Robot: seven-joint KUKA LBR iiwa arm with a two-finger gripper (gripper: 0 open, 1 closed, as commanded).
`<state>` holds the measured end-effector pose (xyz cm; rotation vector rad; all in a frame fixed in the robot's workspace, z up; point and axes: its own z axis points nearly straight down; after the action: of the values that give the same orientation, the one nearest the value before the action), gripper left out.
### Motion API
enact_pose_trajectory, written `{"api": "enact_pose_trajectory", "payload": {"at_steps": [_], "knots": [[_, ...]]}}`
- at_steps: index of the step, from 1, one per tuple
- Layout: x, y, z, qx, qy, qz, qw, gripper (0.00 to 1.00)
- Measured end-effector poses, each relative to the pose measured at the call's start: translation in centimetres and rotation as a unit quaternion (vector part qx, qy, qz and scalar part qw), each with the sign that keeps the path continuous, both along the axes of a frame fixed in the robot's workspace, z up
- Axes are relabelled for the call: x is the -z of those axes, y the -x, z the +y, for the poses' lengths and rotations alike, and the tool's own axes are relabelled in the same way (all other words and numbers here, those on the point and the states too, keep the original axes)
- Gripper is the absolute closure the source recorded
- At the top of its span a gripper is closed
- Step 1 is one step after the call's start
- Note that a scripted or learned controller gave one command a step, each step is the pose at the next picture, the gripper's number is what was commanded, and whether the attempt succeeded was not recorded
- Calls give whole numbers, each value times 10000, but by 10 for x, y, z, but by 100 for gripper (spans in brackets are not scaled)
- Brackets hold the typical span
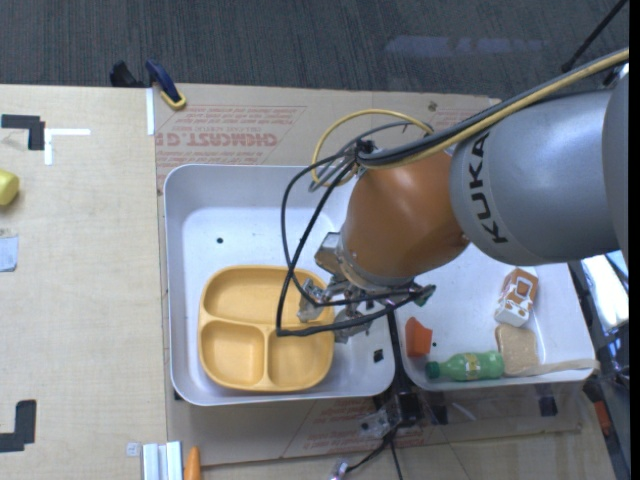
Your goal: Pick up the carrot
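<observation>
Jaws cannot be read: the gripper hangs under the bulky wrist, its tip a tangle of dark metal and wire, so I cannot tell how far apart they stand or whether anything is between them.

One carrot, a short orange-red piece, lies in the right bin, close against that bin's left wall and near its front edge. It sits to the right of the gripper and apart from it, with the wall between the bins in between. Beside the carrot, at the front of the same bin, one green bottle lies on its side. One tan slice of bread lies next to the bottle's far end, and one small white and orange carton sits just behind the slice.

Two white bins stand side by side. The left bin holds one yellow plate with three compartments; the gripper is over the plate's right rim, hiding part of it. Black cables loop down across the plate.

The arm covers the back of the right bin. One yellow thing on the bench is cut off at the left edge.
</observation>
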<state>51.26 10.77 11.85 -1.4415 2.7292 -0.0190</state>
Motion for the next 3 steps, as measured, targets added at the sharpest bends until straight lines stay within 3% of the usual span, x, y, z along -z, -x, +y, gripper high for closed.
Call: {"api": "enact_pose_trajectory", "payload": {"at_steps": [1, 2, 3], "knots": [[-8, -1, 0, 24, -11, -10, 10000, 100], [-72, 18, -10, 1996, 14, 282, 9795, 100], [24, -34, 12, 1038, 61, 235, 9943, 100]]}}
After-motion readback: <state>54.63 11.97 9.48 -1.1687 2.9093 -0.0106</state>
